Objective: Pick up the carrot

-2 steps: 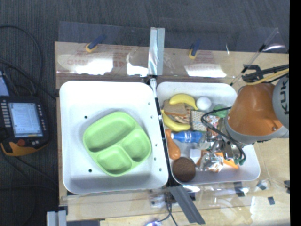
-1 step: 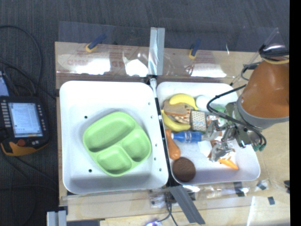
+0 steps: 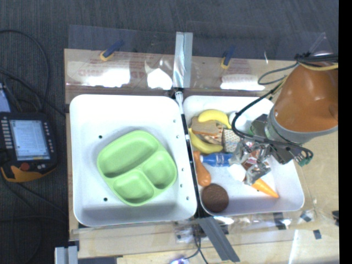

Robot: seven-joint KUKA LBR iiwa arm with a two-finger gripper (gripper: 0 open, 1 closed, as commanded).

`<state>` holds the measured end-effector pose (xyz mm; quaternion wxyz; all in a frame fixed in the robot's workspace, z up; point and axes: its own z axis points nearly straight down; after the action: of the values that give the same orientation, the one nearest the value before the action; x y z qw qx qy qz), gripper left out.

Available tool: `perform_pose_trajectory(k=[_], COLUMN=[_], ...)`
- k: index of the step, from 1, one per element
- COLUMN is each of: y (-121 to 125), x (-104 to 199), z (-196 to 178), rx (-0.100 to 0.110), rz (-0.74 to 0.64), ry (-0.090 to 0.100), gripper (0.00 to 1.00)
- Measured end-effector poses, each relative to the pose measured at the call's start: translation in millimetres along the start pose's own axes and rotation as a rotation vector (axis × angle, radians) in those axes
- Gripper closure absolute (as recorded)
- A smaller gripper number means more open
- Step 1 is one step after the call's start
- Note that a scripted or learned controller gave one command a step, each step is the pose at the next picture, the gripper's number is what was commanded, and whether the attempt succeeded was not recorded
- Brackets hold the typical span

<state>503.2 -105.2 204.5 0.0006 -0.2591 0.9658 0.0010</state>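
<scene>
Carrot [image 3: 264, 188] lying in right bin [image 3: 291, 202], near front right corner, tapered tip pointing right. Gripper [image 3: 254, 166] hovering just above its thick end; opening hidden in clutter, cannot tell. Judging carrot light, stiff, smooth and likely slippery plastic toy. Taper inviting slip; pinching across thick end looking best. Bottle [image 3: 217, 159] and banana [image 3: 210, 130] lying nearby.

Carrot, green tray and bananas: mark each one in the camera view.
carrot [image 3: 264, 188]: camera view, on the middle of its orange body.
green tray [image 3: 137, 167]: camera view, on the ridge between its compartments.
bananas [image 3: 210, 118]: camera view, on the top banana's curved back.
</scene>
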Motion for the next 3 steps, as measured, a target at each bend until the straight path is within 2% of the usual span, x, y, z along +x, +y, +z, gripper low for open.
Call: perform_pose_trajectory(k=[1, 2, 3], y=[-52, -54, -54], x=[35, 9, 9], z=[69, 55, 56], rx=[-0.001, -0.001, -0.001], rz=[-0.186, -0.4, -0.4], ry=[0.003, -0.001, -0.001], gripper=[1.0, 1.0, 0.0])
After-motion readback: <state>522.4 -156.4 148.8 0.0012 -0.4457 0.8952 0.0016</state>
